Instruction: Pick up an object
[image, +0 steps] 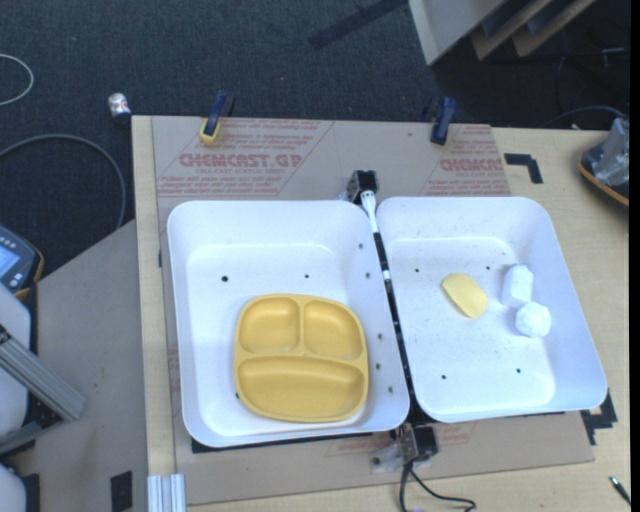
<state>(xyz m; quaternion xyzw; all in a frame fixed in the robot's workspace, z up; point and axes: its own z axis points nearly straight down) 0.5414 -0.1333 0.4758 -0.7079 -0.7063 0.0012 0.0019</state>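
Note:
A yellow divided plate (300, 357) with three compartments lies in the left bin (200, 250), toward its front. In the right bin (480, 380) a small yellow oval piece (465, 295) rests near the middle. Two small white lumps lie near that bin's right wall: one (517, 284) farther back, the other (532, 320) just in front of it and close beside it.
The two bins meet along a dark seam (385, 290). They sit on a brown board (300, 150) held by a yellow-tipped clamp (213, 118) and a blue clamp (442, 120) at the back. Cables lie on the dark floor at the left.

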